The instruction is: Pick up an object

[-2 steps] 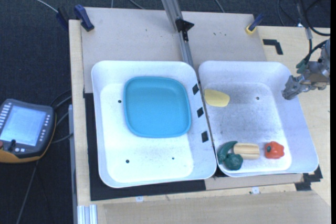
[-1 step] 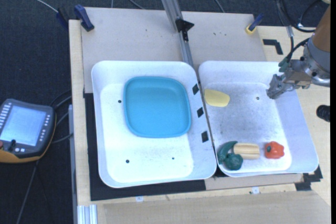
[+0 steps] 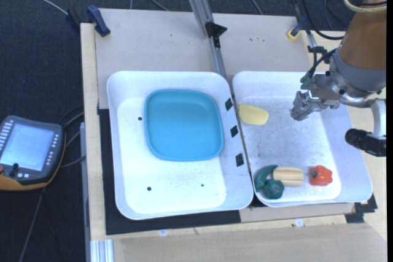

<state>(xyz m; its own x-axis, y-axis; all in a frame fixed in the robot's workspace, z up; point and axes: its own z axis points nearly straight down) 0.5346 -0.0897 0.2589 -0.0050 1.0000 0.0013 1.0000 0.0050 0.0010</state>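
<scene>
Reaching in from the right, the arm (image 3: 362,27) hangs its jaws (image 3: 302,108) over the right bin (image 3: 288,84), above bare floor in the upper part; whether they are open or closed I cannot tell, and nothing shows between them. A yellow piece (image 3: 253,114) lies near the bin's left wall, left of the jaws and apart from them. Along the near edge sit a green item (image 3: 269,181), a tan block (image 3: 288,176) touching it, and a red pepper (image 3: 320,175) just beside the block. The left bin (image 3: 126,132) holds a blue tray (image 3: 184,124), lying flat. Both bins rest on the table (image 3: 153,40). A handheld pendant (image 3: 27,151) lies off the table at far left.
</scene>
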